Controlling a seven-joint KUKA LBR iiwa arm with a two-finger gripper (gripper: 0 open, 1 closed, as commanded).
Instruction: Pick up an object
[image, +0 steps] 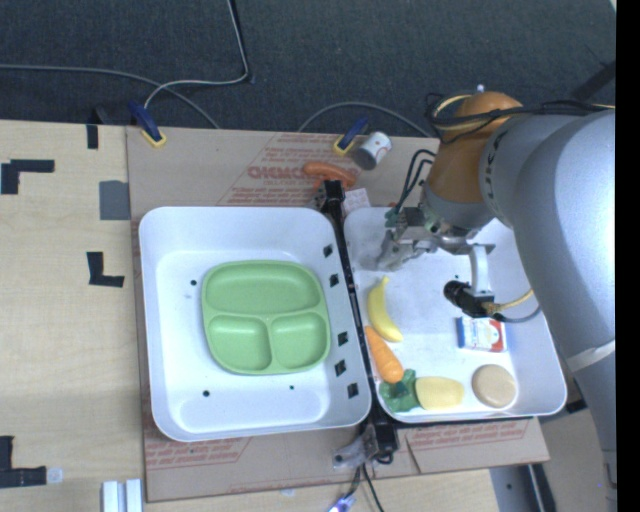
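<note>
A: Two white bins side by side. Left bin (170, 300) has a green divided plate (266, 314) lying flat, roughly centred, w/ three compartments.

B: And the right bin (530, 350)?

A: Going left to right: banana (384, 312) along the left wall, carrot (383, 356) just nearer than it, almost touching end to end. Green leafy bit (399, 396) at the near-left corner, touching a yellow lump (440, 392). Right of that, a round tan item (494, 385), maybe a bread roll. Just beyond it, a small blue-and-red box or packet (482, 334); can't read the label.

B: Gripper?

A: Gripper (392, 250) is at the far-left part of the right bin, tips pointing down-left, above the banana's far end but apart from it. Fingers blurred and small, so can't tell how far open. Nothing visible between them.

B: Arm?

A: Grey arm (560, 200) comes in from the right, orange band (462, 165) above the wrist, covering the bin's far-right part.
</note>
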